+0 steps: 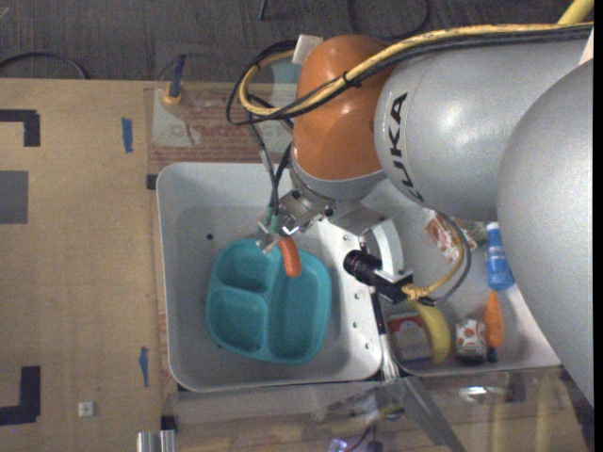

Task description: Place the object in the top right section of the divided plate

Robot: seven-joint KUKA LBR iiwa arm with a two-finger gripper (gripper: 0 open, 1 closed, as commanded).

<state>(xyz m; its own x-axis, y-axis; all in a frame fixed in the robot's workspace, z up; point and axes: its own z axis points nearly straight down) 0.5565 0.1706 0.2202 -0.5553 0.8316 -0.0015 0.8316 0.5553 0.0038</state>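
Sausage hangs pinched in the gripper over the teal divided plate's top right section, release still pending.

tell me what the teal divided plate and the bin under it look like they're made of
Divided plate: likely moulded plastic, uniform teal with rounded ridges and a soft sheen. Bin: probably plastic too, smooth white walls with rounded corners; painted metal can't be excluded.
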